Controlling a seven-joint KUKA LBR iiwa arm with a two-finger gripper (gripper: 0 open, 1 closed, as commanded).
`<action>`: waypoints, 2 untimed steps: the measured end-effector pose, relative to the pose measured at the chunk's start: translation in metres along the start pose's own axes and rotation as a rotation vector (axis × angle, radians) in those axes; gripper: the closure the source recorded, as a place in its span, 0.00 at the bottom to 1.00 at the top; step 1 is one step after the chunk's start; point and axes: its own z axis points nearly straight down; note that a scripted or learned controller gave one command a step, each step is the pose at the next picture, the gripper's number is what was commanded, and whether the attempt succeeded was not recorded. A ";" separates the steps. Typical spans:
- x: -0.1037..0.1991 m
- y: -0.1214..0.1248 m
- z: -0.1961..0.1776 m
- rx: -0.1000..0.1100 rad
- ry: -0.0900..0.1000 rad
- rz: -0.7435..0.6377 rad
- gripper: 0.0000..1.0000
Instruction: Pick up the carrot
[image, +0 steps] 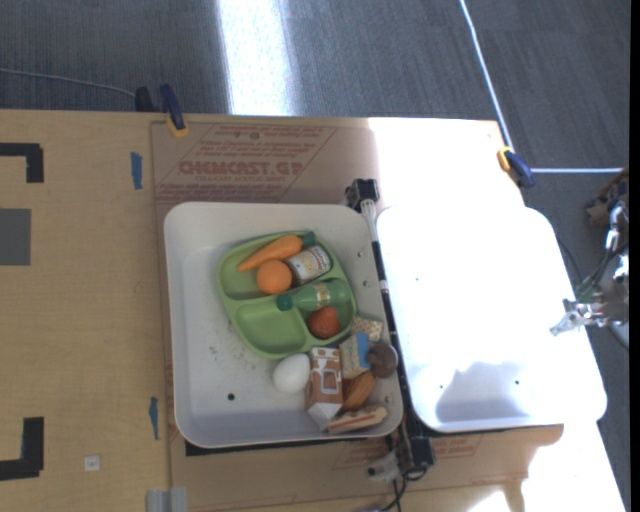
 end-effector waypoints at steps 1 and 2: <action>0.000 0.003 0.006 0.001 0.000 0.000 1.00; 0.000 -0.001 0.008 0.001 0.000 0.001 1.00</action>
